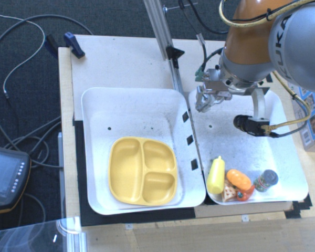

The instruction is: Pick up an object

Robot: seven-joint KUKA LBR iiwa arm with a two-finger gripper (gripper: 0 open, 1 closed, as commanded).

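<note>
1. Gripper (206,103) is hanging over the far-left part of the right bin (283,140), close to the divider between bins; nothing is showing between its fingers, and whether they are spread or pressed together I cannot tell from this angle
2. Arm (262,30) is reaching in from the gripper's right and behind it, orange band sitting above the wrist; a black cable fitting (251,125) is hanging just right of and nearer than the gripper
3. Candidate objects are all lying well nearer the camera than the gripper, bunched at the near edge of the same bin: yellow bottle (216,175) almost straight toward the camera from the gripper, long axis running roughly near-to-far
4. Orange toy (238,179) is sitting just right of the bottle, a small reddish piece (235,194) in front of it, a small dark can (265,180) further right
5. Yellow divided plate (143,170) is lying in the left bin (94,140), nearer and left of the gripper, across the divider
6. Judgement: no grasp begun yet; bottle looks like the closest pick, needing travel toward the near edge, then descent, closing across its narrow width
</note>
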